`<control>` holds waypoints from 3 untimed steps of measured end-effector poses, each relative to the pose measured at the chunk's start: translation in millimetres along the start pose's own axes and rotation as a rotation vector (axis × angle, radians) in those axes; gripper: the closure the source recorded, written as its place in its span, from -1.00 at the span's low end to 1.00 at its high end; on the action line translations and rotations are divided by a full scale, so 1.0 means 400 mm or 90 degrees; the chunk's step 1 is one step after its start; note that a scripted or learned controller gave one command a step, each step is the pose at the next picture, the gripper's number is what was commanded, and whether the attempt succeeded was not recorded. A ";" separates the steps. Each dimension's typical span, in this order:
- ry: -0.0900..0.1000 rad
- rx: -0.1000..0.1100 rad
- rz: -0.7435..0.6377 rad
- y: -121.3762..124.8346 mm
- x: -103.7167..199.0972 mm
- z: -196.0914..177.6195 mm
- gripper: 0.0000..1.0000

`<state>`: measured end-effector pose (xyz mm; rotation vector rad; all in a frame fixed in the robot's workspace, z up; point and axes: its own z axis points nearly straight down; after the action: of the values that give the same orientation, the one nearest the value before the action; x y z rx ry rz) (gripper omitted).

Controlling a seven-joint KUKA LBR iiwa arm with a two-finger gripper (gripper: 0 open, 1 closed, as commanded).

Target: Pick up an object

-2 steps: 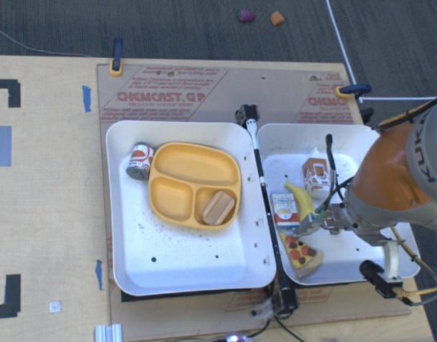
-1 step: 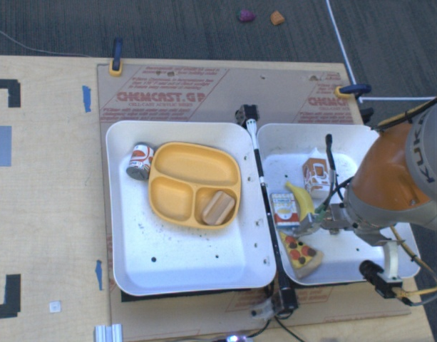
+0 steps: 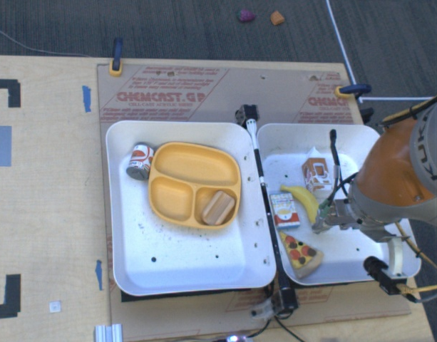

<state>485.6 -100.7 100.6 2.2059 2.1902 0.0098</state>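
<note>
The right bin (image 3: 361, 262) holds a yellow banana (image 3: 302, 197), a small red and white box (image 3: 284, 211), a brown and white carton (image 3: 316, 174) and a toy pizza slice (image 3: 301, 254). My gripper (image 3: 322, 222) hangs low over this bin, just right of the banana's lower end and above the pizza slice. The grey arm with its orange band (image 3: 389, 173) covers the bin's right part.
The left bin (image 3: 182, 266) bears a yellow divided plate (image 3: 193, 166) with a tan bread piece (image 3: 218, 207) in its lower right compartment. A small can (image 3: 139, 161) lies left of the plate. Black cables run along the divider between the bins.
</note>
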 end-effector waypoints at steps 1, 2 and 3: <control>0.000 0.000 0.000 0.000 0.000 0.000 -1.00; 0.008 0.010 -0.002 -0.009 0.015 0.028 -1.00; 0.001 0.003 0.000 -0.003 0.003 0.000 1.00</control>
<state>484.5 -99.4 100.6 2.2089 2.1929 0.0071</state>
